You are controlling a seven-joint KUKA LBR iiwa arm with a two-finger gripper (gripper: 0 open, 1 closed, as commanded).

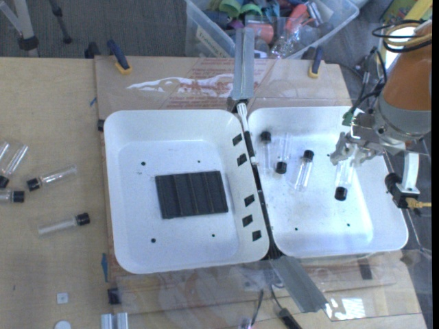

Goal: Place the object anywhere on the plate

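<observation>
While hovering with fingers [347,157] of unclear spread, poising directly above clear black-capped plastic vial [342,181], lying lengthwise below.

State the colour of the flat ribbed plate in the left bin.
Dark grey to black, seen in the camera view: the flat ribbed plate lies in the shallow white left bin.

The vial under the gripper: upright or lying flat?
Lying flat: the vial rests lengthwise on the right bin floor, black cap toward the camera.
</observation>
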